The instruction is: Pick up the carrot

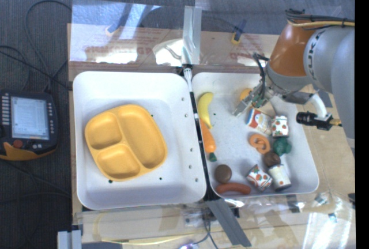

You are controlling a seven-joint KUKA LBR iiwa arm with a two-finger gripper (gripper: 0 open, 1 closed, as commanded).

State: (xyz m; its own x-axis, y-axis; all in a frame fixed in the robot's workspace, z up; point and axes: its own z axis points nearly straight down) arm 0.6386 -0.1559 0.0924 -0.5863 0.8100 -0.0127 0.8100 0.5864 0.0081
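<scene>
The carrot [207, 138] is orange with a green stem end and lies along the left wall of the right bin [302, 181], just below a yellow banana [204, 108]. My gripper [248, 107] hangs over the upper middle of the right bin, up and to the right of the carrot and apart from it. Its fingers [238, 109] are spread open with nothing between them. A small orange item [246, 94] lies just beside the gripper.
Right of the carrot lie a small carton [259, 121], a strawberry-print box [280, 125], an orange ring [259, 142], a brown ball [222, 173] and a sausage [233, 188]. A yellow divided plate [125, 141] sits in the left bin [86, 184].
</scene>
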